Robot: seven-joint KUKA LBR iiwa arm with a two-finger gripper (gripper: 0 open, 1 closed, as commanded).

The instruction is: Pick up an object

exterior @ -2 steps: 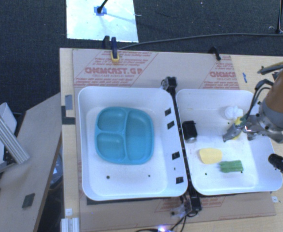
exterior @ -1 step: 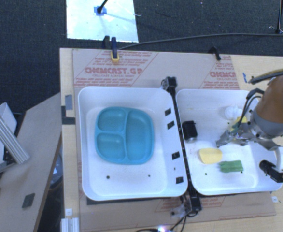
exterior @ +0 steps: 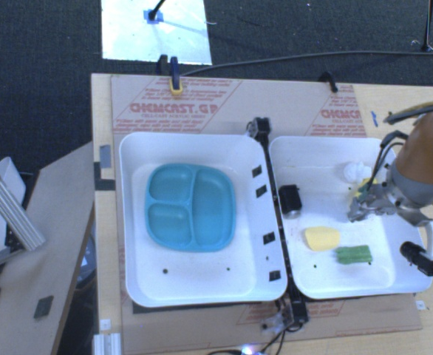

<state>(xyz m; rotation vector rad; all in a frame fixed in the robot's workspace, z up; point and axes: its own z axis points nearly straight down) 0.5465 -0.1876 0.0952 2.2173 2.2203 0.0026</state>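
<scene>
The right bin [exterior: 305, 154] holds a black block [exterior: 289, 200] by its left wall, a yellow rounded piece [exterior: 322, 237], a green oblong piece [exterior: 353, 254] and a small white object [exterior: 357, 171] toward the back. My gripper [exterior: 363, 208] hangs low over the right half of this bin. It is right of the yellow piece, above the green one and in front of the white one. Nothing is visibly held in it.
A blue divided plate [exterior: 191, 206] lies in the left bin [exterior: 135, 272]. The grey arm with its orange band [exterior: 428, 154] covers the right bin's right side. A black part [exterior: 417, 258] juts over that bin's front right corner. Clips line the wall between the bins [exterior: 270, 220].
</scene>
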